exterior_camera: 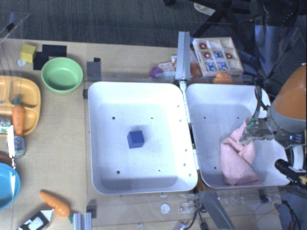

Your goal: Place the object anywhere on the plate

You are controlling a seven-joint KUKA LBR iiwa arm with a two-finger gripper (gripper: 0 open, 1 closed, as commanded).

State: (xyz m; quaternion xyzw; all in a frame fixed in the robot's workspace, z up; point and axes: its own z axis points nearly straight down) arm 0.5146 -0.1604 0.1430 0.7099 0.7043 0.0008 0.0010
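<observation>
A crumpled pink cloth (238, 158) lies in the right bin (211, 104), toward its front right. My gripper (250, 130) hangs at the cloth's upper right edge, touching or just above it; the arm's orange band (290, 98) rises behind it. A small blue cube (135, 138) sits alone near the middle of the left bin (110, 104). A blue plate (6, 186) pokes in at the bench's left edge, far from both bins. A yellow divided plate (26, 92) lies above it, also at the left edge.
A green bowl (62, 74) stands left of the bins. One carrot (17, 119) lies on the yellow plate, another carrot (56, 203) at the bench's front left. A patterned box (217, 55) sits behind the right bin. A metal divider (182, 56) stands between the bins at the back.
</observation>
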